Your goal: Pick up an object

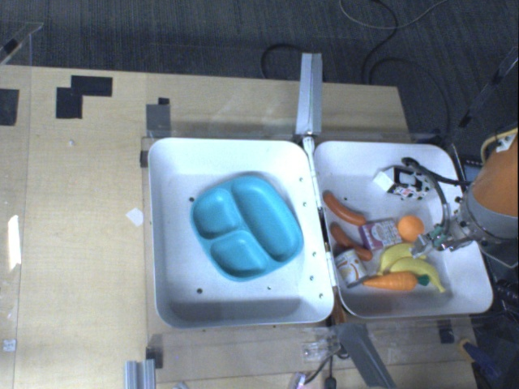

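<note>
The yellow plastic banana (412,262) lies in the right white bin (470,298), touching the small orange ball (410,228) and the orange toy carrot (393,281). The hand (444,237) hangs beside it; its opening I cannot tell. Crowded neighbours could make a grasp slip.

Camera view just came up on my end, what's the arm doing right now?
The arm reaches in from the right, with its gripper low in the right bin, next to the orange and the banana. A carrot and two sausages also lie there. The left bin holds a blue divided plate.
</note>
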Motion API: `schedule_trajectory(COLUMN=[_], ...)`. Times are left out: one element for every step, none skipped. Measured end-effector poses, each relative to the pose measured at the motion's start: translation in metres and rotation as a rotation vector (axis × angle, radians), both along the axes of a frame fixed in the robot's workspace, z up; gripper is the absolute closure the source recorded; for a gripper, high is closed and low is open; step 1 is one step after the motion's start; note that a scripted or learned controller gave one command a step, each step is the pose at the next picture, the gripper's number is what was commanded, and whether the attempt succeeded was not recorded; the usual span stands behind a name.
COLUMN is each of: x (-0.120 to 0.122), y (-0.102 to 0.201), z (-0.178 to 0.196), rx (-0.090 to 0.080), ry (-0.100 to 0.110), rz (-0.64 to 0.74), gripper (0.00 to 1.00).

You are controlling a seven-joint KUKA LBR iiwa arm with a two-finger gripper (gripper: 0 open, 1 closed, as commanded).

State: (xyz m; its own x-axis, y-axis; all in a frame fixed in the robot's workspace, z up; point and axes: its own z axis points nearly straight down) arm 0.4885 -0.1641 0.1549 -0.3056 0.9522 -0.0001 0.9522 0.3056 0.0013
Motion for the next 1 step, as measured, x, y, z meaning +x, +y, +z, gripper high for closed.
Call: schedule_trajectory(x=[0.0215], y=[-0.0103], z=[0.0404], rx=[-0.001], ry=[-0.002], rz=[0.054], gripper=[1.0])
